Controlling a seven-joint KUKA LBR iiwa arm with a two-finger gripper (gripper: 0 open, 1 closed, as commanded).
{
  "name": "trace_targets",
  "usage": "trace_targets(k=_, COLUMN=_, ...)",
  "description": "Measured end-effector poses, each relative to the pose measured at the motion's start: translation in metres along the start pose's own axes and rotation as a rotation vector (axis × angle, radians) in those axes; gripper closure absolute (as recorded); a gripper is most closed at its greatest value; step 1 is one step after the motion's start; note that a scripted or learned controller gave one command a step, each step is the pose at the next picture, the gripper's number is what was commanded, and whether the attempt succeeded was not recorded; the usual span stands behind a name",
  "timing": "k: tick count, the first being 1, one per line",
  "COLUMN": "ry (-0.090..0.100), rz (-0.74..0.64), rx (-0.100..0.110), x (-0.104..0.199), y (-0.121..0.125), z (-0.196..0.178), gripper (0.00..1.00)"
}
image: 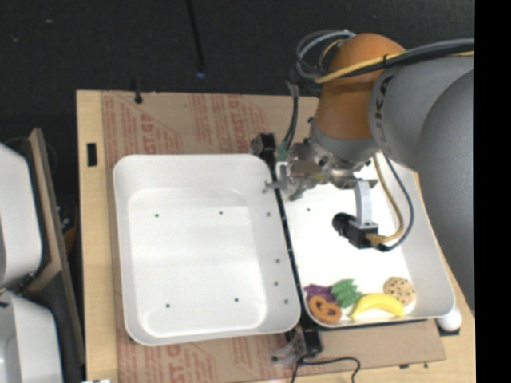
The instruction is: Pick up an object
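Note:
Several small toy foods lie along the near edge of the right bin [423, 250]: a yellow banana [375, 306], a round cookie [399, 290], a green leafy piece [346, 291], purple grapes [318, 291] and an orange pretzel-like piece [325, 310]. My gripper [298, 179] hangs under the orange wrist band at the far left corner of the right bin, close to the wall shared by the two bins. It is well away from the toys, and nothing shows in its grasp.
The left bin [128, 214] lies beside the right one on a cardboard sheet [184, 122]. A black cable fitting [356, 230] dangles from the wrist over the middle of the right bin. The grey arm covers the right bin's far right part.

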State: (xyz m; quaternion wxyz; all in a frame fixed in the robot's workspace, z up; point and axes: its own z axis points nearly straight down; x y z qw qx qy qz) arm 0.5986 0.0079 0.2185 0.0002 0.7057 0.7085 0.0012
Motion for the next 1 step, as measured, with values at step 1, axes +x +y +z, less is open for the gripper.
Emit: trace_targets(k=1, ry=0.000, rz=0.000, rx=0.002, x=0.0526, y=0.0050, z=0.0017, gripper=1.00)
